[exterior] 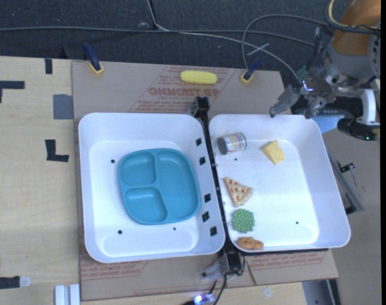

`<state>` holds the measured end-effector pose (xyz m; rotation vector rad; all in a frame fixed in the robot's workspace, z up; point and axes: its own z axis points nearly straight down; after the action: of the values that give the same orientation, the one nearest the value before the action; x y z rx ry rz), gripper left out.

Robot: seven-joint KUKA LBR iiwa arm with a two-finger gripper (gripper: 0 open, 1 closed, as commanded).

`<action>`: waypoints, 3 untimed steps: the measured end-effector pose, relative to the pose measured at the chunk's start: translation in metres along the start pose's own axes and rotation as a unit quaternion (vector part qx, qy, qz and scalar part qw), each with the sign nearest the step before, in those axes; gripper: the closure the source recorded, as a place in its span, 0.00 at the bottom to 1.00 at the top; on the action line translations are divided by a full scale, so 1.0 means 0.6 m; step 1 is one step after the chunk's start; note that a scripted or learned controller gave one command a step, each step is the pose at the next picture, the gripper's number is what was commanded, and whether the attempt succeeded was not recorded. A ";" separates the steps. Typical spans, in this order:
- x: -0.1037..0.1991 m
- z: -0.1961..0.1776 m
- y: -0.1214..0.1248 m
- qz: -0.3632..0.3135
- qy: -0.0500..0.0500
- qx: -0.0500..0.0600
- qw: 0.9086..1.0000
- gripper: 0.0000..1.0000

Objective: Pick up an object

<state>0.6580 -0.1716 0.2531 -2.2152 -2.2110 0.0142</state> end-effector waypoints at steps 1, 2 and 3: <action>0.001 -0.016 0.004 -0.002 -0.001 -0.007 1.000 0.00; 0.002 0.063 0.017 -0.002 -0.001 -0.005 1.000 0.00; 0.004 0.141 0.005 -0.002 -0.001 -0.004 1.000 0.00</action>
<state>0.6595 -0.1692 0.1685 -2.2169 -2.2206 0.0068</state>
